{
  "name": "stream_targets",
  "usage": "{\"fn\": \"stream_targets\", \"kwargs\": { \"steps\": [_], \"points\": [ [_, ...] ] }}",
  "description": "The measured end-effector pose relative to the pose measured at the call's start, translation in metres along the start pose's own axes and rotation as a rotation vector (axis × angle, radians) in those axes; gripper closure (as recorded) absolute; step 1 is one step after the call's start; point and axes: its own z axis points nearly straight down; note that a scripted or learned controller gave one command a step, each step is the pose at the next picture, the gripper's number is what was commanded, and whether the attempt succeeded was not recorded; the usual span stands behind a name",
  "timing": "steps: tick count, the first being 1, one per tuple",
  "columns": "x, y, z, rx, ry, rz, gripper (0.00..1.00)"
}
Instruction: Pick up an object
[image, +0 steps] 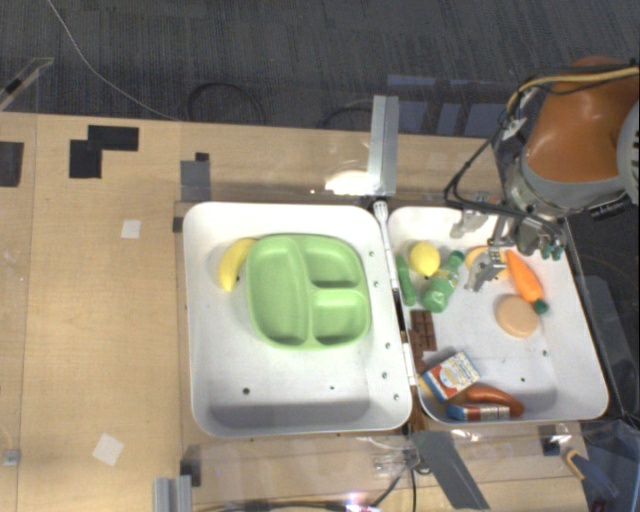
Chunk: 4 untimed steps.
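The gripper (487, 268) hangs low in the right bin (575, 385), just beside the carrot (524, 276) (its grasp can't be told from here); a good pick probably means centring over the carrot, clear of the green bottle (441, 284)

Band: my wrist (580, 125) carried a broad, rounded orange shell.
Casing: grey metal ringed it below.
Cables: thin black leads looped along my left side.
Gripper (497, 258): small, silver-grey metal parts with dark fittings.
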Motion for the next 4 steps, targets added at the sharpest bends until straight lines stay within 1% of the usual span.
{"fn": "stream_targets", "kwargs": {
  "steps": [1, 2, 3, 4],
  "points": [
    [0.0, -0.004, 0.11, 0.002, -0.009, -0.06, 0.0],
    [0.002, 0.01, 0.112, 0.001, -0.004, -0.17, 0.0],
    [-0.003, 0.015, 0.111, 0.001, 0.002, -0.17, 0.0],
    [-0.009, 0.017, 0.096, 0.003, -0.021, -0.173, 1.0]
  ]
}}
